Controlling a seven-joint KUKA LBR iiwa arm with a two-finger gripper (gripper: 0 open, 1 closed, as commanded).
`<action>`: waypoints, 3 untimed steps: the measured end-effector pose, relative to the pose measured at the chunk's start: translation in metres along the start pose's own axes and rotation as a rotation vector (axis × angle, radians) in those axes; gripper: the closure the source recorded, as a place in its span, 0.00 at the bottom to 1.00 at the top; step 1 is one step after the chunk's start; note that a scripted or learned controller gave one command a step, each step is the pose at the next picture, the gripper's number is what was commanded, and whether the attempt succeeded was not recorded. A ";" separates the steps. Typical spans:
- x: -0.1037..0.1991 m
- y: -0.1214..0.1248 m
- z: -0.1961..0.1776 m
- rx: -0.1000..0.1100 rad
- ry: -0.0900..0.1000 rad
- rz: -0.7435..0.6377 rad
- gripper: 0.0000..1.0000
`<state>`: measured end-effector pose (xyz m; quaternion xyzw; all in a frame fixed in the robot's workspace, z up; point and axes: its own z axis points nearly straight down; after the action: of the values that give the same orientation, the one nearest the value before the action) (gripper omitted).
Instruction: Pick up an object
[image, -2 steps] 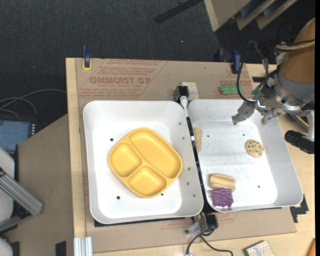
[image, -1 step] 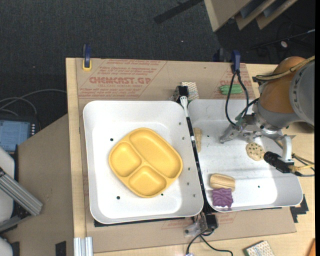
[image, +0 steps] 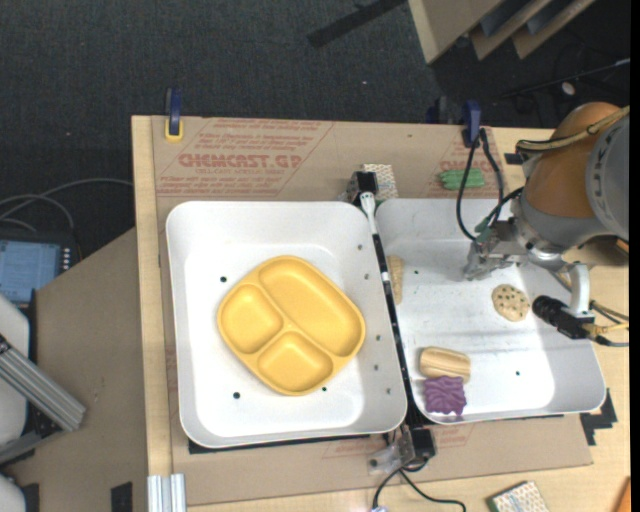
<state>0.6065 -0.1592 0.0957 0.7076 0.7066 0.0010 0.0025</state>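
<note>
Hovering over the right bin (image: 560, 400), the gripper (image: 487, 255) sits beside the cookie (image: 510, 301); finger state cannot be determined.

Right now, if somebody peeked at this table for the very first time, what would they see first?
Probably the big yellow divided plate, lying in the middle of the left white bin. Next, the grey and orange robot arm reaching in over the right white bin, its hand low near the bin's far side. Near it lie a cookie, a tan roll and a purple toy.
</note>
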 end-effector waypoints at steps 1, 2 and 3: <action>-0.004 -0.066 -0.063 0.006 0.003 0.001 1.00; -0.069 -0.014 -0.131 -0.007 -0.006 0.001 1.00; -0.065 -0.006 -0.170 -0.003 -0.002 -0.003 1.00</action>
<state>0.5994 -0.2242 0.2659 0.7066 0.7076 0.0015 0.0042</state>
